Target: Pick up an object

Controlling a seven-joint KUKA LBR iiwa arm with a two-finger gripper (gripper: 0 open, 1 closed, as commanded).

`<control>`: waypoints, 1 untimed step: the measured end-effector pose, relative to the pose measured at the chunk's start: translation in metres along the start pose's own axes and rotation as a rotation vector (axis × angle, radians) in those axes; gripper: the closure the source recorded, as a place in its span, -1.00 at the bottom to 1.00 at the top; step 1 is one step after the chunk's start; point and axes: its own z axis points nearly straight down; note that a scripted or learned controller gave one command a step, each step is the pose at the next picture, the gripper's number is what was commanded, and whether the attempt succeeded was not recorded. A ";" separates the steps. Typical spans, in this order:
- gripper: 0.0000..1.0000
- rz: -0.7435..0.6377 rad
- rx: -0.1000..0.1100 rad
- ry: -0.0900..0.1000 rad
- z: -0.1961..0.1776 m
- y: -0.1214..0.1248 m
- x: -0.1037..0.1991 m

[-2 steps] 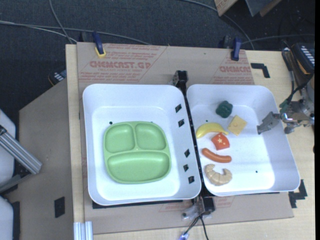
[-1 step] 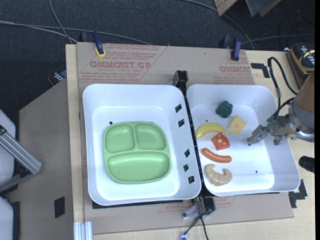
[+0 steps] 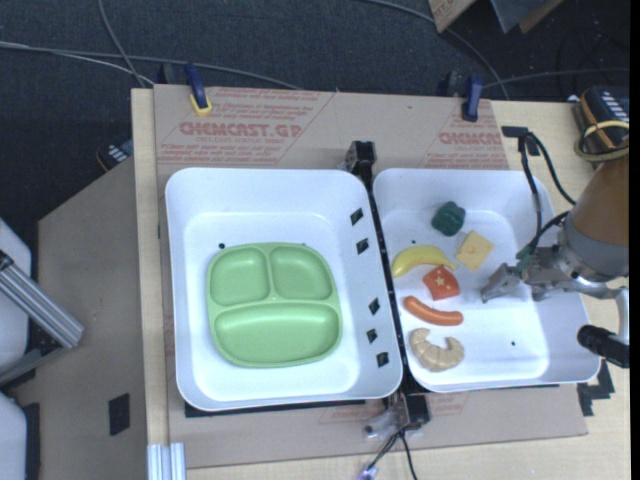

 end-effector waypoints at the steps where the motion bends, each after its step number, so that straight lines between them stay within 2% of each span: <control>1: 1.00 0.000 -0.006 -0.002 -0.014 0.001 -0.001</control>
